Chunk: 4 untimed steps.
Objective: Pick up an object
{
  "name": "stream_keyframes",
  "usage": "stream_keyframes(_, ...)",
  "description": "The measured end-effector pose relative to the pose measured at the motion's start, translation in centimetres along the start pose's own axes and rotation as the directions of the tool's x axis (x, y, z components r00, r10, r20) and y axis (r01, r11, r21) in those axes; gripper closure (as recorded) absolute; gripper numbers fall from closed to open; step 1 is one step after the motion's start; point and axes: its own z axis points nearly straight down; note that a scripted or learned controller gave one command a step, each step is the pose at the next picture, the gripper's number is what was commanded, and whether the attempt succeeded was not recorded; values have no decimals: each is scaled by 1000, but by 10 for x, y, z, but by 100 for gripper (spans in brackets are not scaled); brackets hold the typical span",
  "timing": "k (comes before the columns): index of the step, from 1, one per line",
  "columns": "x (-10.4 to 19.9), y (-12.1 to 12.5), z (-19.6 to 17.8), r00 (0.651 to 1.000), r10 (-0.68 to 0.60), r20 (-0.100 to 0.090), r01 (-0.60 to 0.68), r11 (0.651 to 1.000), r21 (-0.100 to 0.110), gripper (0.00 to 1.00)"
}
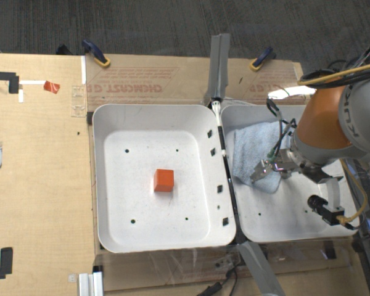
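An orange-red cube (pixel 164 180) lies near the middle of the left white bin (pixel 111 165). A pale blue cloth (pixel 254 145) is crumpled in the back left part of the right white bin (pixel 283 224). My gripper (pixel 263 172) is low over the front edge of the cloth, reaching in from the right under the orange band of the arm (pixel 324 119). The arm's wrist hides part of the cloth's right side. I cannot make out any cloth lifted off the bin floor.
A grey divider bar (pixel 219 73) runs between the two bins. Blue and yellow clamps (pixel 96 53) hold cardboard at the back. Cables and a black connector (pixel 324 208) hang near the wrist over the right bin. Bare wooden bench (pixel 37 184) lies to the left.
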Motion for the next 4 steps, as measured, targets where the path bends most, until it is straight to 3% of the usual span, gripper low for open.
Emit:
stream_keyframes(1,-1,-1,-9,1000,4,0,-4,1000,1,100)
stream_keyframes(2,38,58,-100,978,211,2,-211,978,1,100)
stream_keyframes(3,-17,117,-89,997,78,2,-78,997,1,100)
stream_keyframes(4,-17,117,-90,997,77,2,-77,997,0,0)
